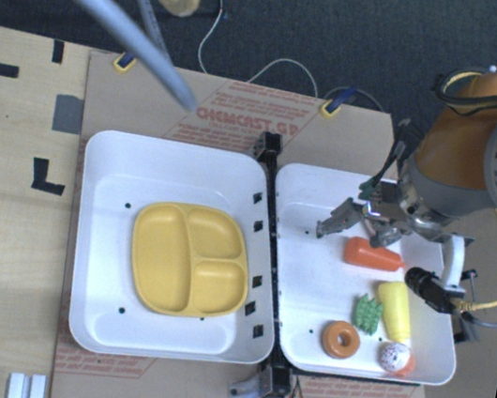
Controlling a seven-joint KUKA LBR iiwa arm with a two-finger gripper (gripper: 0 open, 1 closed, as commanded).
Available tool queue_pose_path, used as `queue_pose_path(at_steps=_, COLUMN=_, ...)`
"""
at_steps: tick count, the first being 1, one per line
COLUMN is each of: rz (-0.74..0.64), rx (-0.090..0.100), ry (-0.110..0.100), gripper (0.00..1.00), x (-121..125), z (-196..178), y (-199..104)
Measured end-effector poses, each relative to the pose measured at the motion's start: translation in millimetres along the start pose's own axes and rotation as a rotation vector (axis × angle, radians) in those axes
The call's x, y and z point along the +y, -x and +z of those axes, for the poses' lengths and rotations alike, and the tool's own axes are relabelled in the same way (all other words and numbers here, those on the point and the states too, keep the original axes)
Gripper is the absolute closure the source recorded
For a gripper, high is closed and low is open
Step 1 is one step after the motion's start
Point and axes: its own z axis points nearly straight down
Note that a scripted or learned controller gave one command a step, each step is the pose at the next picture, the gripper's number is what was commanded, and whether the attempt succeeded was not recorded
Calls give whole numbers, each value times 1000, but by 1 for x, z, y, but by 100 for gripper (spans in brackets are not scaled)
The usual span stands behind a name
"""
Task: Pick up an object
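Sitting in the left shallow white bin (103, 215) is a big yellow plastic plate w/ 3 parts (190, 259). Right white bin (326, 193) has the grey arm's gripper (358, 224), fingers spread wide, holding nothing. Orange carrot toy (374, 255) lies just beside it. Near the right edge: yellow corn toy (393, 311), brown donut (340, 339), small green leafy toy (367, 313).

The left white bin (103, 215) holds a mustard-yellow divided plate (189, 259). In the right white bin (301, 279): an orange carrot (373, 255), yellow corn (394, 311), green toy (366, 313), brown-orange doughnut (340, 339).
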Motion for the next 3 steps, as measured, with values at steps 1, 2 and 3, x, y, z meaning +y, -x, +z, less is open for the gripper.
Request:
queue_pose_path(at_steps=1, rz=-3, rx=-1, ry=13, gripper=0, x=3, z=-6, y=0)
queue_pose_path(at_steps=2, rz=-1, rx=-2, ry=7, gripper=0, x=2, z=54, y=8)
queue_pose_path(at_steps=3, rz=-2, rx=-2, ry=8, gripper=0, x=5, z=99, y=11)
